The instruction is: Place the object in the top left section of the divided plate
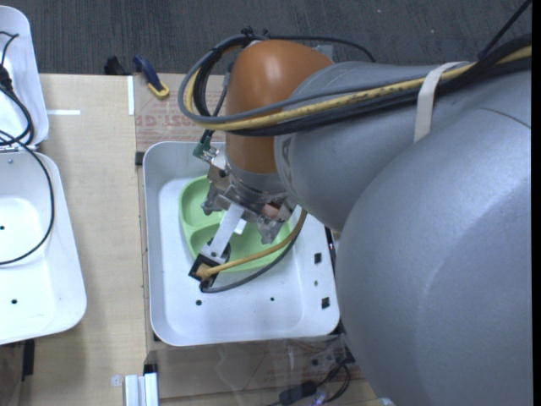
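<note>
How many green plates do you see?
1. The green plate lies in the white bin beneath the robot arm, which covers most of it. The arm hides part of that bin, so another could be hidden.

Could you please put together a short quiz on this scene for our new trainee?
1. True or false: the green divided plate lies in the white bin under the arm.
2. Which colour is the band above the arm's wrist? A blue; B orange; C red.
3. Fill in: a black ____ runs across the left bin.
Key: 1 true; 2 B; 3 cable.
</note>
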You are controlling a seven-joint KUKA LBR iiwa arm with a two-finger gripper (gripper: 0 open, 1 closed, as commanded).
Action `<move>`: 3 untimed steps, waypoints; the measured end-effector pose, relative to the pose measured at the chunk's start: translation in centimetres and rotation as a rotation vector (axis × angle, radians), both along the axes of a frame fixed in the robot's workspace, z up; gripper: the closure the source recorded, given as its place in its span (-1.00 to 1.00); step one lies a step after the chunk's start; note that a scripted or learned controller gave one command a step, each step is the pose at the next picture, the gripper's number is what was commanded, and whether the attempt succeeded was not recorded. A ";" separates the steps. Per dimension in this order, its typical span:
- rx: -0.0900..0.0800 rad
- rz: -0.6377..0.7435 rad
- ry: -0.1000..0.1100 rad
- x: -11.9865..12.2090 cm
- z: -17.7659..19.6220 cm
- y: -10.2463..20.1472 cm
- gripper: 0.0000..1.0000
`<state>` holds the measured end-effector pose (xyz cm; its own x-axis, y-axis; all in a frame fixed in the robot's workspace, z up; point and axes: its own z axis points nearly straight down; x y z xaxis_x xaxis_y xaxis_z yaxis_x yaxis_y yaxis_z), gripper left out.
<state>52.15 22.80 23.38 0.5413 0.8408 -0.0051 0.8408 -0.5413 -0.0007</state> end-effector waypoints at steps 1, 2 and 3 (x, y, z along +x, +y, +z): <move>0.001 0.211 0.004 -3.7 -8.3 -2.1 -1.00; -0.001 0.206 0.008 -3.6 -7.5 -2.3 1.00; 0.002 0.233 0.001 -3.7 0.8 -5.3 1.00</move>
<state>48.44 17.49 24.22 0.3327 0.9430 -0.0039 0.9430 -0.3327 -0.0019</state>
